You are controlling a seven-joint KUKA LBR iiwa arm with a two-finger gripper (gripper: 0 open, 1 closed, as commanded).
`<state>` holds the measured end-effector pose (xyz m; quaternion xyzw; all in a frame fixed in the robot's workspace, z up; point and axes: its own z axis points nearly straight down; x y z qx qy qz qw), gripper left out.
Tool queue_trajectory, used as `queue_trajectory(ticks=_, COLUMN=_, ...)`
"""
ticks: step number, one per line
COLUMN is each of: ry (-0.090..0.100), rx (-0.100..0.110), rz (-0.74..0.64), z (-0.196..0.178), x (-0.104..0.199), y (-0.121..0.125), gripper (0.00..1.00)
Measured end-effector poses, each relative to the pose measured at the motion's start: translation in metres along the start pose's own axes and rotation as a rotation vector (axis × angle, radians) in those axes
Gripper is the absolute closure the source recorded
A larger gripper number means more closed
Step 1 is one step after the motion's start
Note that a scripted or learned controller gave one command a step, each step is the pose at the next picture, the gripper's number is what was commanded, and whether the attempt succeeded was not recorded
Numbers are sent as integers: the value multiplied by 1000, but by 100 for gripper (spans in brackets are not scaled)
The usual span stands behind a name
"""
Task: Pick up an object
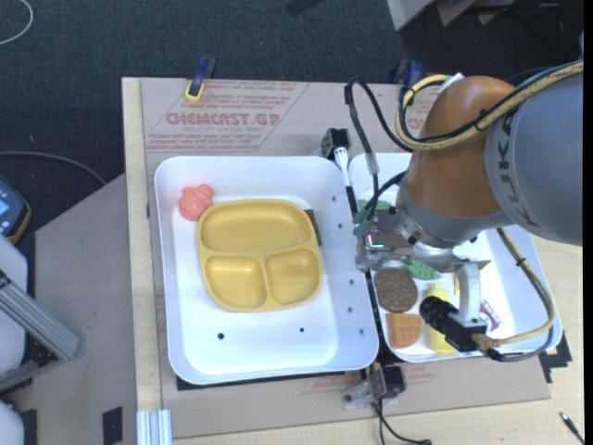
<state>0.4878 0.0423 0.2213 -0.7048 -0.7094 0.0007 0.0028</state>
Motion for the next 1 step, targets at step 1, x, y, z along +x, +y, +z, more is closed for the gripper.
queue_trajectory(ticks=1, ry=-4, rx=-7, rz=8, z=-9, x=-23, y=0, gripper=100)
